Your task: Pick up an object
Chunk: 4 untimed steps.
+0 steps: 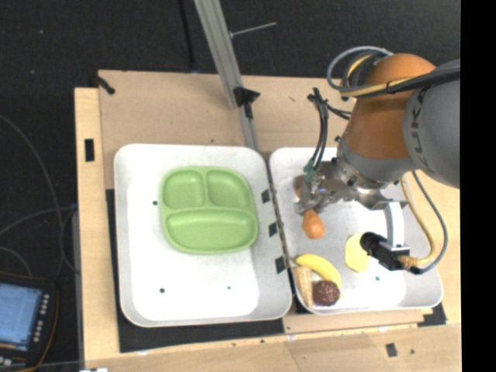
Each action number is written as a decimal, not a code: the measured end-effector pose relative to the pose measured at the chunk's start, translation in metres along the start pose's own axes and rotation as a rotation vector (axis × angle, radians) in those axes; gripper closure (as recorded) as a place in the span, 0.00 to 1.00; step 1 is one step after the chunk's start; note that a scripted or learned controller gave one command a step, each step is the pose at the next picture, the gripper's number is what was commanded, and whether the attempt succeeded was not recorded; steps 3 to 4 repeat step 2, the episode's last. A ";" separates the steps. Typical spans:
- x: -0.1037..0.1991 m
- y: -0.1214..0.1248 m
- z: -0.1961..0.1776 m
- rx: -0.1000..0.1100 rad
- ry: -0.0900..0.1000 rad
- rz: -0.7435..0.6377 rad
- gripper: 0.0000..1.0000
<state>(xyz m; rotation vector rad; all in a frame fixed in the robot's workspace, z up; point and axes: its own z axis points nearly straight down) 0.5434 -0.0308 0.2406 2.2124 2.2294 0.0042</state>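
Hand [308, 201] just above orange object [312, 225]

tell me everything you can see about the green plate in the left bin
The green plate is a pale green divided tray with rounded corners, plastic by its look. It has three compartments: two small ones on the far side and one long one on the near side. It lies flat and slightly turned on the floor of the left bin, toward its far half, with nothing in it or touching it apart from the bin.
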 end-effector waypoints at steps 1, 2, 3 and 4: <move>0.054 0.005 -0.011 0.000 0.001 -0.001 1.00; 0.110 0.018 -0.013 0.001 0.001 -0.001 1.00; 0.110 0.018 -0.013 0.001 0.001 -0.001 1.00; 0.110 0.018 -0.013 0.001 0.001 -0.001 1.00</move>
